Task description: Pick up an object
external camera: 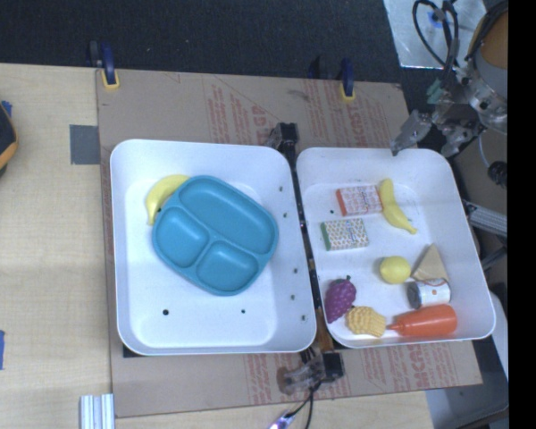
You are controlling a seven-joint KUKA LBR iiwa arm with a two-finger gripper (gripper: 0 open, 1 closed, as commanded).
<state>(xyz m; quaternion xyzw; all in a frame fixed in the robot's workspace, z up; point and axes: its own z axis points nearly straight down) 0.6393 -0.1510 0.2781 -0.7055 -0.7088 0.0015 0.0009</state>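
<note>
- The tool is at about 2 o'clock in the camera view, just outside the far rim of the right bin; it holds nothing.
- Whether it is open or closed, I cannot tell.
- The right bin carries many small things. A yellow banana lies at its 12 o'clock part, and just beside it, at 9 o'clock of it, is an orange and white box.
- A small patterned green box lies below the orange one, near the bin's left wall.
- A yellow lemon is near the middle, and a tan wedge is just beside it at 3 o'clock.
- A small can lies under the wedge, touching an orange carrot at the bin's 5 o'clock corner.
- A purple bunch of grapes and a yellow corn piece are at 7 o'clock.
- The left bin holds a blue divided plate, tilted, with a yellow object partly under its 10 o'clock edge.
- Both bins rest on a cardboard sheet on the wooden surface.
</note>
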